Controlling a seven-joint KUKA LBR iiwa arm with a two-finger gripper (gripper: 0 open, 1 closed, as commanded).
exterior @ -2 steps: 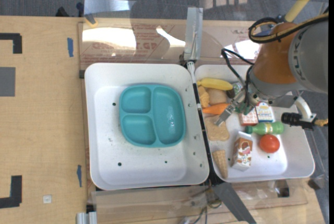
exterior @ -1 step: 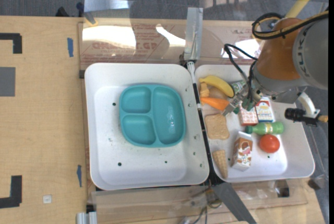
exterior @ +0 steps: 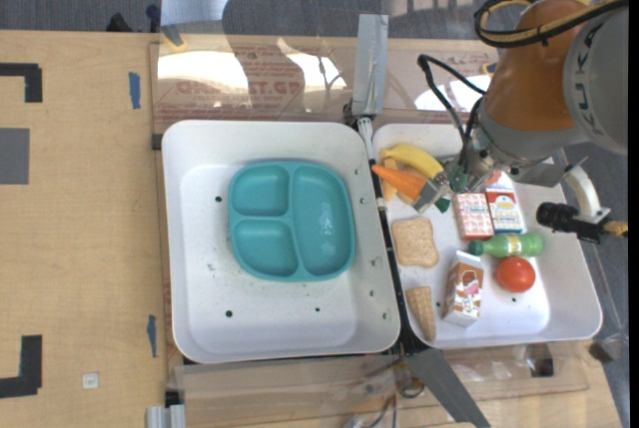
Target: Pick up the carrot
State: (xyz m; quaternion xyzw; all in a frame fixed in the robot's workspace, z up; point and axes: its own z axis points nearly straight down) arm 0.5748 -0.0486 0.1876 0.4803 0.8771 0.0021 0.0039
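1. The carrot, a small orange tapered toy vegetable, lay in the right white bin, at its upper left, close against the wall shared with the left white bin. A yellow plastic banana lay just above it, touching or nearly so.
2. It looked light, stiff and smooth, probably hard plastic, so it would likely slip under a shallow pinch; the thicker middle of the body seemed the safest place to hold.
3. The gripper sat at the carrot's right end. I could not tell how its tips were set, nor whether the carrot lay between them.
4. Room was tight: the bin wall on the left, the banana above, a tan slice of toy bread below, and red and white cartons to the right.
5. Open room lay upward, and over the left bin, where a teal divided plate sat.
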